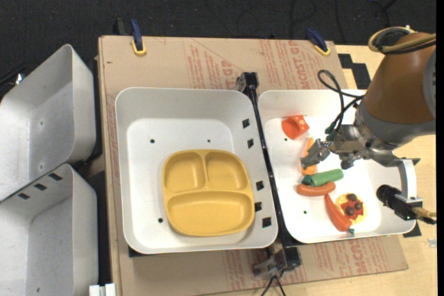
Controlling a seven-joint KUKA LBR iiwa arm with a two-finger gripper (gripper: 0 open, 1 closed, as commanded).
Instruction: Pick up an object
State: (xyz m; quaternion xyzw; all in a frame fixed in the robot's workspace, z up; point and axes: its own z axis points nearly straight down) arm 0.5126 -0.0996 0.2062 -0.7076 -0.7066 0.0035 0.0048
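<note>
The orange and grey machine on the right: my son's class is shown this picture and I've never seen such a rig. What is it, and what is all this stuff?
It is a robot arm, photographed by one fixed camera looking down at a slant, and it reaches in from the right. At its end is a two-finger gripper, low over the right bin.

Two shallow white bins sit side by side on a brown board. The left bin holds a yellow divided tray. The right bin holds toy food: an orange piece, a carrot-like piece by the gripper, a green piece on a red one, and an orange slice with dark berries.

Whether anything is gripped is too unclear to say.
</note>
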